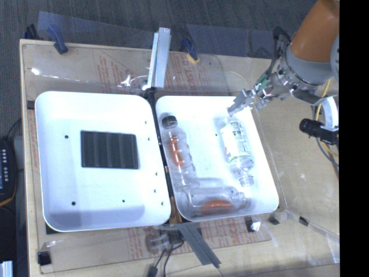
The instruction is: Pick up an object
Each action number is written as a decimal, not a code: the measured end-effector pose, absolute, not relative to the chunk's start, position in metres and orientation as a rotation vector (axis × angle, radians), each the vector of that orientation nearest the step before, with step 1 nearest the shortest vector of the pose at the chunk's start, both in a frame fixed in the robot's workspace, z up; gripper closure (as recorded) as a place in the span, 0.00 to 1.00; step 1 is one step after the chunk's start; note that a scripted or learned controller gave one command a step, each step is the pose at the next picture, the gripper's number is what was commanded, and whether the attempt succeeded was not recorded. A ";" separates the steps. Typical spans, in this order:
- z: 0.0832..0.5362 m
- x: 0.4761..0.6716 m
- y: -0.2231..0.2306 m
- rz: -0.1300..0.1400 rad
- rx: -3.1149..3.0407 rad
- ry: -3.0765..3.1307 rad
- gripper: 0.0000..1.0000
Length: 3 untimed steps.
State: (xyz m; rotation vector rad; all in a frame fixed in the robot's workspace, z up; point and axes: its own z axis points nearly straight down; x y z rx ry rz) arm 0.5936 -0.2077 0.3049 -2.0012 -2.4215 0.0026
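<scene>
Right bin (262, 154): shallow white tray, taken here as the landmark, standing on the worktop (300, 172). Contents, three clear plastic bottles lying on their sides. First, a bottle with a dark cap and orange contents (176, 146), along the bin's left wall, cap toward the far edge. Second, a bottle with a white printed label (236, 146), along the bin's right side, neck pointing toward the near edge. Third, a bottle with an orange item inside (213, 199), lying crosswise along the bin's near wall, touching or nearly touching the base of the first. Left bin (52, 154): white tray just beside the right bin's left wall, carrying a dark ribbed rectangular panel (109, 149) at its middle. Claw (237, 105): at the right bin's far right corner, just above the labelled bottle's base end, tilted down toward the bin; whether it is open or closed cannot be told, and nothing is seen gripped. Arm: grey wrist with orange band (314, 25), beyond the right bin's far right corner. Blue clamps (57, 41) stand on the worktop's far edge, beyond the bins.
</scene>
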 end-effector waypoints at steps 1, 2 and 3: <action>0.241 0.559 -0.210 0.003 -1.863 -2.527 0.00; 0.178 0.599 -0.208 0.003 -1.771 -2.589 0.00; 0.189 0.600 -0.208 0.005 -1.767 -2.591 1.00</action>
